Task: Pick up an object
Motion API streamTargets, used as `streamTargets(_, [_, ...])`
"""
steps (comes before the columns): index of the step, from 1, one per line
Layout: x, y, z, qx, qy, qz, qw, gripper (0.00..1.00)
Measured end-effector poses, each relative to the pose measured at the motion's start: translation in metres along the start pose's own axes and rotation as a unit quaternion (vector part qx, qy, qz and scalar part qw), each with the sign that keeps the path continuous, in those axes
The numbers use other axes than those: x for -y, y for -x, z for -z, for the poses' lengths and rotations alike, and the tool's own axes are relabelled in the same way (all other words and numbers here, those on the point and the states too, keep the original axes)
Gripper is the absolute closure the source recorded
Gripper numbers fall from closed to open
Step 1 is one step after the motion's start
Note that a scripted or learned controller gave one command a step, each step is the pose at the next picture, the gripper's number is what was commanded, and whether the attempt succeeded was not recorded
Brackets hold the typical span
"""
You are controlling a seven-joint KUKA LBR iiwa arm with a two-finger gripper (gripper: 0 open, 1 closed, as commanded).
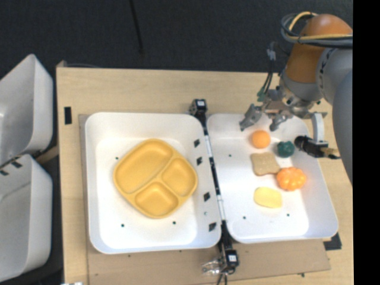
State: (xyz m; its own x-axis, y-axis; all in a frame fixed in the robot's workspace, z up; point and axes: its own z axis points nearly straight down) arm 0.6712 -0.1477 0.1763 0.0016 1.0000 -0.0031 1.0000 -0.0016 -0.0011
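Note:
In the right bin (237,218) lie a small orange ball (260,139), a dark green round piece (285,148), a tan toast-like slab (264,163), an orange pumpkin-shaped piece (291,179) and a pale yellow oval (268,198). My gripper (263,120) hangs over the bin's far side, just above and behind the orange ball. Its two grey fingers (249,118) are spread apart with nothing between them.
The left bin (107,224) holds a yellow three-compartment tray (155,177). Black clips run along the seam between the bins (208,171). White containers (24,105) stand off the bench at the left. The near part of the right bin is bare white floor.

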Motion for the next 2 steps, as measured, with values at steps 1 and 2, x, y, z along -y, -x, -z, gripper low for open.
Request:
streamTargets(1, [-0.008,0.009,-0.052,0.002,0.004,-0.001,1.0000,0.00])
streamTargets(2, [-0.009,0.011,-0.075,0.000,0.000,0.000,1.0000,0.00])
